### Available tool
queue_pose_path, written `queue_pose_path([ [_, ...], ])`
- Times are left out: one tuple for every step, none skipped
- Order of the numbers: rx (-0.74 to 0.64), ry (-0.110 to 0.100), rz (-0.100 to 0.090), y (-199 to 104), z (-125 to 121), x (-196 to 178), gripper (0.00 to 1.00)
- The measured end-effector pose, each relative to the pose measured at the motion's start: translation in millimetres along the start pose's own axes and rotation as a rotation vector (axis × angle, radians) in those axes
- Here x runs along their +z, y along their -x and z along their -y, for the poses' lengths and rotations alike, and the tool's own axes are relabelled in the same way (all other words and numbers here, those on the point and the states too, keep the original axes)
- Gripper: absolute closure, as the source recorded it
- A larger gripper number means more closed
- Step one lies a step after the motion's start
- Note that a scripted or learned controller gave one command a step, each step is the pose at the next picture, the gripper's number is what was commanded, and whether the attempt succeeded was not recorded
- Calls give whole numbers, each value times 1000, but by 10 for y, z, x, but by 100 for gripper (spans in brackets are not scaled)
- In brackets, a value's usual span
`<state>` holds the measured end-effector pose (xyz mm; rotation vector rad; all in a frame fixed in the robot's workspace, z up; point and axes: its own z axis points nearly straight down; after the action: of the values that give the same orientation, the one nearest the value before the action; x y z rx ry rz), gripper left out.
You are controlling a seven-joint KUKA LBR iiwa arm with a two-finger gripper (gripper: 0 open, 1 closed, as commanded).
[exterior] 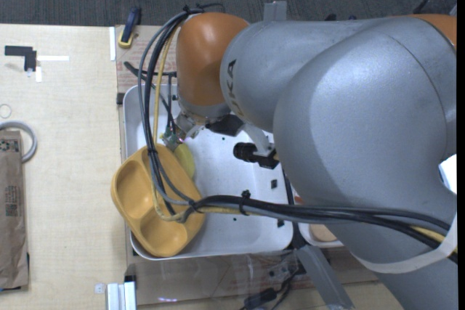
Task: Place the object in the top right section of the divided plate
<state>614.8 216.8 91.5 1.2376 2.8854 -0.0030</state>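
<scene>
The arm (341, 134) reaches in from the right and covers most of the right bin and a good part of the left bin (134, 120). Its orange wrist band (207, 58) sits above the left bin's upper half, with the gripper (176, 133) below it, near the upper edge of the divided plate (145, 203).

The gripper's state cannot be told; the wrist and the cable bundle (156, 120) mask its working end.

The divided plate is tan-yellow and lies at the left bin's lower-left corner, tilted up against the bin wall and overlapping the rim. Its long axis runs from upper left to lower right, and two sections are visible, one above the other.

The object (187, 158), pale yellow-green and rounded, lies just beside the plate's upper right edge, directly under the gripper. Only a small part is exposed, so its long axis and heading cannot be determined, nor whether it rests inside a section or on the bin floor.

Risks, as judged: the tilted plate may rock or slide if pressed, and a rounded object could roll off the sloped section. The cables draped over the plate may drag it as the arm moves.
</scene>
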Motion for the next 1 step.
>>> queue_pose_path([
  [-131, 4, 4, -54, -7, -23, 100],
])
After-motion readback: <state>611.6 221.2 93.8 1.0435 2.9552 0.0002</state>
